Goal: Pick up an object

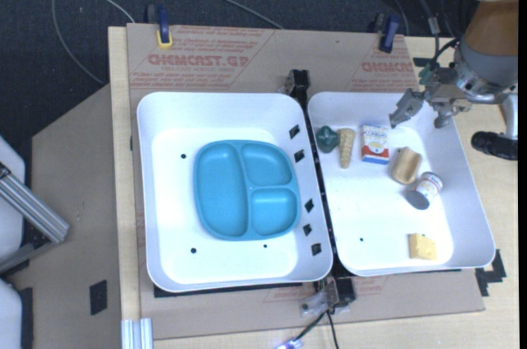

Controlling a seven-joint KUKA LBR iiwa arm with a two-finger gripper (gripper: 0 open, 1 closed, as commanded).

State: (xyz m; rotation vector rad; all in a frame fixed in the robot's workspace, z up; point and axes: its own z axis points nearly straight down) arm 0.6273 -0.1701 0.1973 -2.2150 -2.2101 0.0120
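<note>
Your gripper (422, 110) hangs over the right bin's (473, 183) far right corner, fingers spread and pinching nothing. The nearest thing, the box (375, 143), lies just toward the bin's middle from the fingertips, its long axis running far edge to near edge. You have six loose items in that bin, one of each, and one plate (246, 188) in the left bin (156, 174).

Small items crowd the right bin's (461, 166) upper half; its lower left floor lies open. A blue divided plate (245, 189) fills the left bin's (156, 166) centre.
</note>
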